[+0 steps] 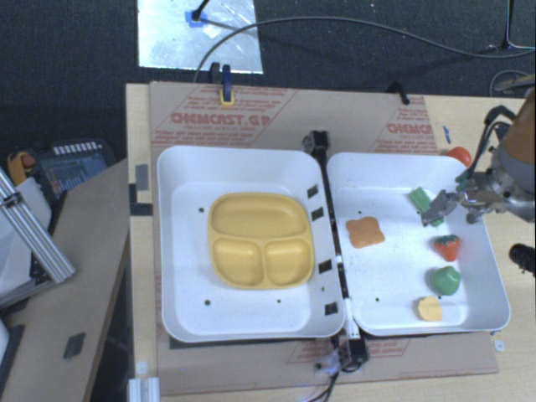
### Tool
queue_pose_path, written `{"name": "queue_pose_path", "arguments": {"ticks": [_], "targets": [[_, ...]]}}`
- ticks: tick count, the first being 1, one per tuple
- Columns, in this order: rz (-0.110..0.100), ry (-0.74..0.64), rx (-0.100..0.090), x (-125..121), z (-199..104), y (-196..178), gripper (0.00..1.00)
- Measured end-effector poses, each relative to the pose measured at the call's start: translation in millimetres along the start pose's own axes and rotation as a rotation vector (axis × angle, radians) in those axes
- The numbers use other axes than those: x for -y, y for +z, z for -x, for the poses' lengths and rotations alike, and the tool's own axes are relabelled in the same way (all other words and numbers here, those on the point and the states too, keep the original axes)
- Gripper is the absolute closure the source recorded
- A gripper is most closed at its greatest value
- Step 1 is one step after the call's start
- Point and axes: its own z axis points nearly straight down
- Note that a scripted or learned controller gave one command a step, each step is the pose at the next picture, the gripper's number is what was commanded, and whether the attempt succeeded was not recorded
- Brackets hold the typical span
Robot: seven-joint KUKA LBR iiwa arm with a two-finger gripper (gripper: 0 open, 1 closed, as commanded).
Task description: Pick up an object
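Two white bins are sitting side by side on the desk (138,224). The left bin (180,224) is holding a yellow divided tray (255,239). In the right bin (394,308), an orange piece (365,232), a green block (419,198), a red-orange item (447,246), a green item (445,280) and a yellow piece (430,309) are lying apart. The hand (437,212) is hovering at the right, beside the green block.
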Motion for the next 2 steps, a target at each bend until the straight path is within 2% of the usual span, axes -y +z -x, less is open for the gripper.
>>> {"name": "queue_pose_path", "arguments": {"ticks": [1,2], "targets": [[0.012,-0.003,0.002,-2.8,-0.4,-6.3,0.00],[0.009,-0.001,0.002,-4.4,-1.2,56.0,0.00]]}}
